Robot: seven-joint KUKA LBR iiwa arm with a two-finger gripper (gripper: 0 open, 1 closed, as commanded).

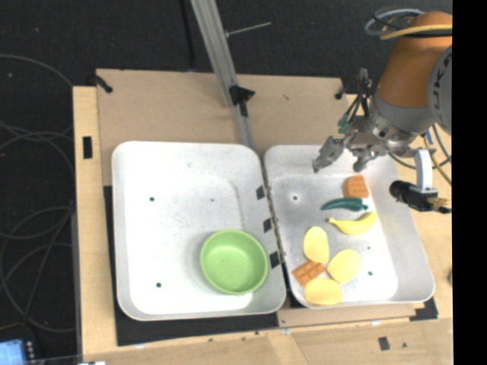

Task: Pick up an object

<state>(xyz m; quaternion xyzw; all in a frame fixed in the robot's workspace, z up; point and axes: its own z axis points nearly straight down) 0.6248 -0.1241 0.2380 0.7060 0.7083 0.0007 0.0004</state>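
The gripper (346, 157) hangs over the far end of the right bin (407, 276), fingers spread apart and nothing between them. Just below it, toward the near side, sits an orange block (355, 185), the closest piece. Next comes a dark green pepper (344, 204), and touching it a yellow banana (354, 223). Further down lie three yellow slices (316, 243), (344, 265) and (323, 291), with a small orange waffle piece (307, 271) tucked among them. The arm (411, 74) comes in from the right, its orange band high, wrist angled down and leftward. Over in the left bin (144, 196), a green bowl (234, 261) rests near the front.
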